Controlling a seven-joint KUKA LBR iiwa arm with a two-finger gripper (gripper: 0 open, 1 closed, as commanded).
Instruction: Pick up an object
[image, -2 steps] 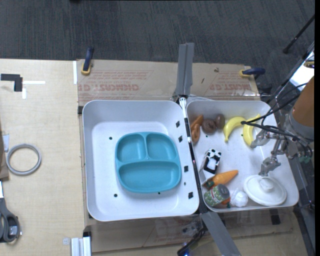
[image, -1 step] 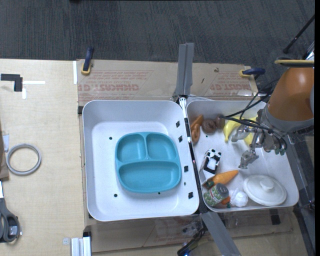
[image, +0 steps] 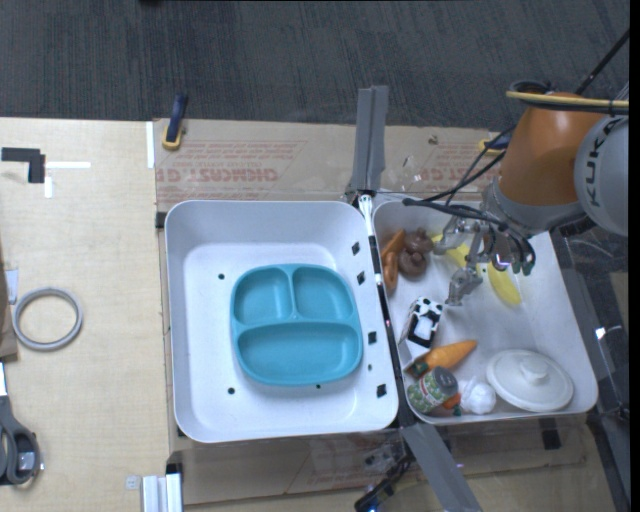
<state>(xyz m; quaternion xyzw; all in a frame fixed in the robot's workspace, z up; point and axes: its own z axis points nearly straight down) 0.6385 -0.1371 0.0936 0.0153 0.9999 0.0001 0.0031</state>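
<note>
My gripper (image: 468, 272) hangs over the far part of the right bin (image: 575, 330), below the arm's orange band. A yellow banana (image: 506, 283) lies just right of it. To its left sit a brown chocolate donut (image: 412, 259) and an orange hot dog (image: 392, 256). A black-and-white toy (image: 425, 322) lies just below and left of the gripper. Nearer the front are an orange carrot (image: 450, 353), a green-and-red can (image: 433, 390), a small white ball (image: 481, 399) and a white lidded bowl (image: 529, 379). Nothing is visibly held.
The left bin (image: 190, 330) holds a blue divided plate (image: 297, 324). A grey divider bar (image: 371, 140) runs between the bins. On the wooden bench at left lie a grey tape ring (image: 45, 318) and scissors (image: 18, 452).
</note>
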